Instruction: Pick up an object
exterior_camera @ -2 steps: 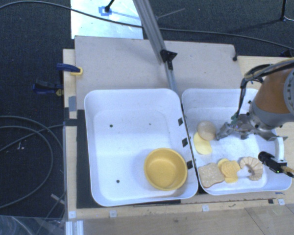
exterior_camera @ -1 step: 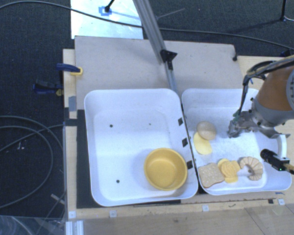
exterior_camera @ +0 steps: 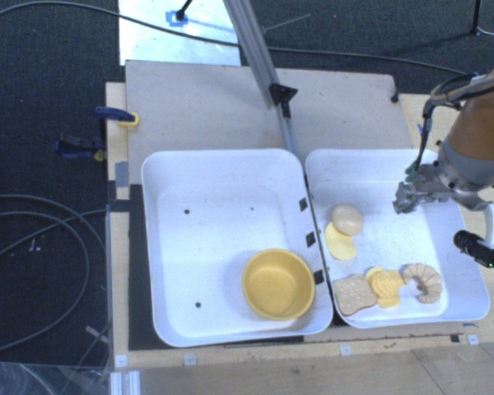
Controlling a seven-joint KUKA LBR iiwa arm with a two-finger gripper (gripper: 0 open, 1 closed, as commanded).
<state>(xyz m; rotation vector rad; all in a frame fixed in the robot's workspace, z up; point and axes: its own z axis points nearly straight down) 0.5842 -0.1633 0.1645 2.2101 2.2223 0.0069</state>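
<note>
**Desk:** What does the frame show?

**Photographer:** A grey KUKA arm reaches in from the right over the right bin (exterior_camera: 370, 164), its gripper (exterior_camera: 405, 201) poised above the bin's upper right area. Whether it is released or clenched, I cannot tell; it is small and seen from above. Nothing shows in its grasp.

**Desk:** And the things to be picked?

**Photographer:** All well apart from the gripper. A pale round bun (exterior_camera: 347, 219) lies near the bin's left wall, touching a flat yellow slice (exterior_camera: 340, 243) just below it. Along the lower edge sit a slice of toast (exterior_camera: 353, 294), a ridged yellow chip (exterior_camera: 384, 285) overlapping it, and a croissant (exterior_camera: 424, 281) just beside that. A yellow bowl (exterior_camera: 278, 283) sits in the left bin (exterior_camera: 198, 179).

**Desk:** What could go wrong?

**Photographer:** As I judge it, a straight descent from here would close on bare bin floor. The flat pieces look hard to get fingers under, so a try there may slide off. The toast and chip overlap, so a grasp could shove one while catching the other. The bun is round and may roll away, and it lies close to the wall, which could crowd the gripper.
</note>
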